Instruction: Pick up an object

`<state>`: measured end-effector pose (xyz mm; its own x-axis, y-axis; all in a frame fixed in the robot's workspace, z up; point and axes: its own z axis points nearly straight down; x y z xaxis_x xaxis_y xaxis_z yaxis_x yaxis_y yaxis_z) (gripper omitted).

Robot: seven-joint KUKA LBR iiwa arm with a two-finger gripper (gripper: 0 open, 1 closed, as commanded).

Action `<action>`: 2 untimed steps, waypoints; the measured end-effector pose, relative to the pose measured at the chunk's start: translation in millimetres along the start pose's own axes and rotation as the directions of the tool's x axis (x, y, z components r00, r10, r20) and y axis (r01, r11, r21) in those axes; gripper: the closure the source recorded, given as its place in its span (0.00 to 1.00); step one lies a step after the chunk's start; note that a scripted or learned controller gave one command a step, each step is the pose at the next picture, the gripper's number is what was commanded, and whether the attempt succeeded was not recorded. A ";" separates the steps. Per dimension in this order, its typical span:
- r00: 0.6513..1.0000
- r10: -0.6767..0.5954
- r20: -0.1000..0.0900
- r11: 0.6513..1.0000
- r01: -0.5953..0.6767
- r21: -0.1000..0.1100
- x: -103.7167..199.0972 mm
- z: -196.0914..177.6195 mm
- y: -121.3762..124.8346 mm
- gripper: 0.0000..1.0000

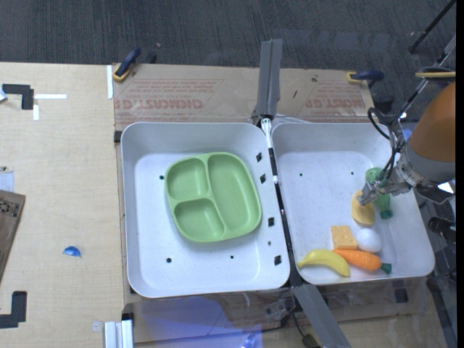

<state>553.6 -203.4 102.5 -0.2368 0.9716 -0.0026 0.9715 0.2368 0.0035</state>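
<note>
A slanted overhead view of a pale wooden bench (58, 194) holding two shallow white bins side by side. At the far left of the bench, well apart from the gripper, a small blue piece (71, 251) lies on the wood. Next comes the left bin (138, 216), which holds a green divided plate (213, 196) with three compartments, lying flat near its centre and far to the left of the fingers. Behind both bins lies a sheet of brown cardboard (188, 96) with red printing, with a blue and yellow clamp (127, 62) at its left corner. A grey divider post (270, 78) stands between the bins at the back.

The right bin (312, 187) holds the play food, all gathered in its right and front part. A yellow banana (325, 262) lies at the front, below and to the left of the fingers. Just right of it, a yellow cracker-like square (344, 235) sits touching a white egg (368, 239), and an orange carrot (358, 259) with a green tip lies in front of them, all just below the fingers. A yellow round piece (362, 210) lies directly at the gripper (373, 193), with a green piece (380, 187) beside and partly behind it. The grey arm with its orange band (438, 133) reaches in from the right, the gripper low over the yellow and green pieces. Whether the fingers are wide, narrow or gripping anything cannot be told from here
</note>
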 end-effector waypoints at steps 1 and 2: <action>0.985 0.171 0.000 0.985 -0.171 0.004 41.4 -93.2 53.2 1.00; 0.988 0.157 0.000 0.988 -0.157 0.003 -4.8 -117.5 57.6 1.00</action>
<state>610.3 -194.2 220.2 -0.0816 0.9967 -0.0023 0.9967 0.0816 0.0004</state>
